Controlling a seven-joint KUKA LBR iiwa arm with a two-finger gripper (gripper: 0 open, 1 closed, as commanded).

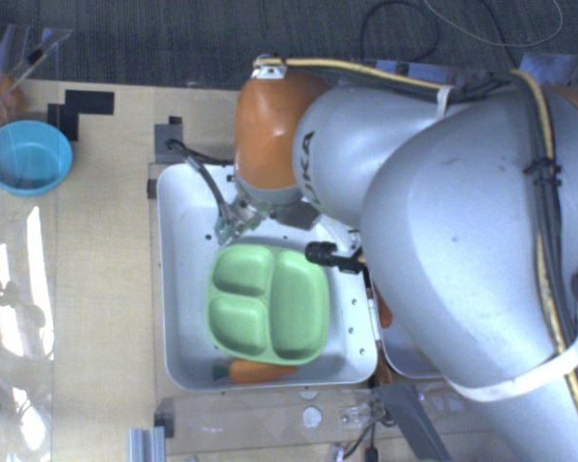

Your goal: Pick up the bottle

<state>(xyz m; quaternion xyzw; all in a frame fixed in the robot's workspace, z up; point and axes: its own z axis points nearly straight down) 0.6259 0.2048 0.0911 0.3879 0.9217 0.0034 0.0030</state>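
From my seat I have the one camera looking down at a slant, and the big grey arm (462, 248) with its orange band (270, 128) covers most of the right half of the frame. It reaches in over the left shallow white bin (173, 287), and its wrist sits above the far end of that bin. The pincer (233, 221) hangs under the orange band, just past the far edge of the tray; whether it is apart or together I cannot tell, as the wrist hides it from above.

Inside the left bin lies a light green plastic tray with three compartments (268, 303), filling much of the bin floor. I cannot make out anything lying in its compartments. At the near edge of the tray, partly tucked under it, an orange rounded object (255, 372) pokes out along the bin's near wall; I cannot say whether this is the bottle. It lies well apart from the pincer, with the whole tray between them.

The right bin (405, 359) is almost wholly hidden under the arm. On the pale wooden surface (96, 258), far left, stands a small blue plastic bowl (27, 156).
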